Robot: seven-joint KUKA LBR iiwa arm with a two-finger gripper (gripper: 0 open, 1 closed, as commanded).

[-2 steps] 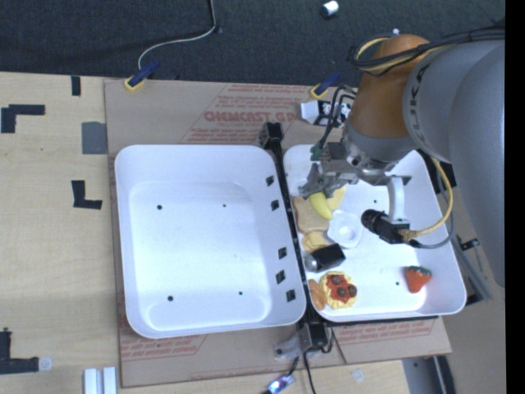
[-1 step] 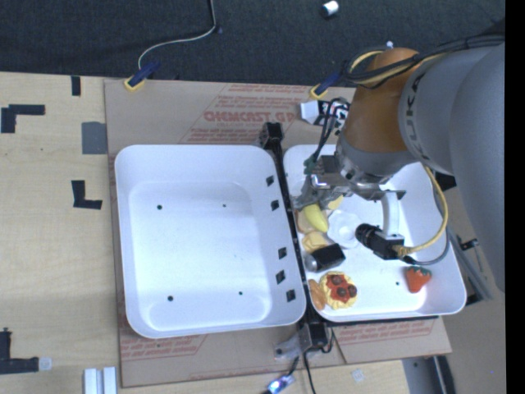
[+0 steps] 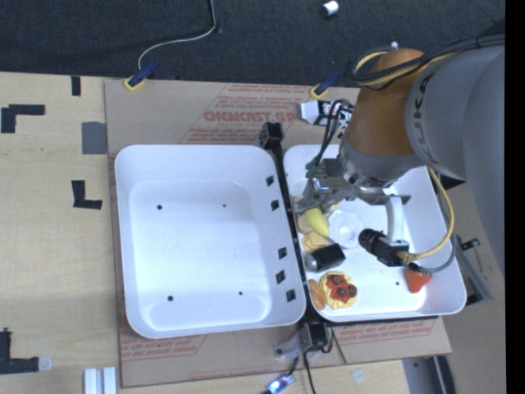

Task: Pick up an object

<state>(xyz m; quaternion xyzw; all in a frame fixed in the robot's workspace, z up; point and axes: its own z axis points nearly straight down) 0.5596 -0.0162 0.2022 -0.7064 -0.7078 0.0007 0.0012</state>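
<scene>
Two white bins sit side by side on the tabletop: the left bin (image 3: 197,236) and the right bin (image 3: 439,298), which carries a small clutter of toys. The arm (image 3: 394,130) reaches down over the right bin, its gripper (image 3: 321,194) low near the dividing wall, just above a yellow banana (image 3: 314,222); whether the fingers are apart or together I cannot tell, since the wrist hides them. The banana, the likeliest thing to take, lies against the left wall of the right bin, with a small black block (image 3: 326,257) just below it and a pizza slice toy (image 3: 335,290) nearer the front. It looks like a light, hard plastic toy, smooth and somewhat slippery, and curved, so a hold across its narrow middle seems safest; the wall beside it leaves little room on that side. A red piece (image 3: 418,281) lies at the far right. Red print on the cardboard (image 3: 238,117) under the bins is too blurred to read with any confidence
</scene>
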